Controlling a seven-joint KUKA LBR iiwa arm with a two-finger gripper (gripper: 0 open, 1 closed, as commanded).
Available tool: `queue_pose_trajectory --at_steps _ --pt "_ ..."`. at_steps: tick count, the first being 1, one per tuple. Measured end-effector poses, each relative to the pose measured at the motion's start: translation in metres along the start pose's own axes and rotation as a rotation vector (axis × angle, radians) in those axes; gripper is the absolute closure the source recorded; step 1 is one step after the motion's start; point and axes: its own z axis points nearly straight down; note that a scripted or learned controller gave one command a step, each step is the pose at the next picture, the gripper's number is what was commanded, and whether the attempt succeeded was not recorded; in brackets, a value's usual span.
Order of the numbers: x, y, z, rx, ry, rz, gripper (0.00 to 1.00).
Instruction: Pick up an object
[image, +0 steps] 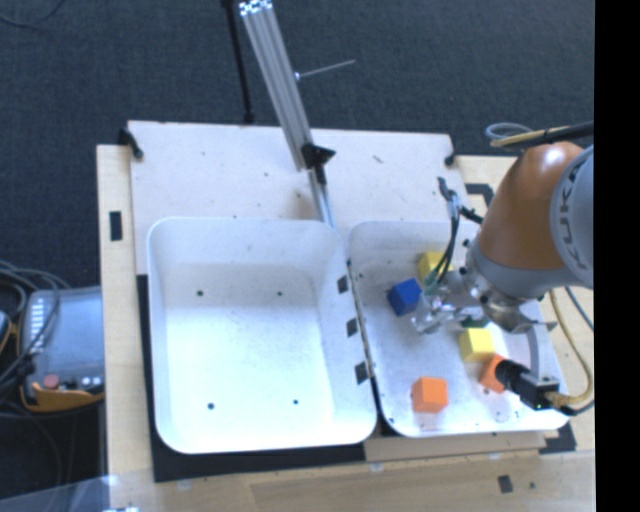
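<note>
Blue cube (404, 297) in right bin (400, 420), pincer (432, 318) just beside, grip state unclear

This is a robotics lab or test cell. A wooden desk (118, 300) stands on dark carpet (80, 60) and carries two white bins (250, 330). An aluminium camera mast (285, 90) rises behind them, loose cables and a grey electronics box (65, 345) sit at the left, and an industrial arm (535, 220) reaches in.
</note>
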Motion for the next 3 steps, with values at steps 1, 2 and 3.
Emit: queue_pose_trajectory --at_steps 1,2,3 --pt "0.06 -0.005 -0.001 0.001 0.001 -0.001 1.0" --pt "0.112 -0.012 -0.012 -0.002 0.001 -0.001 1.0" --pt "0.155 -0.008 -0.014 0.0 0.0 0.0 1.0"
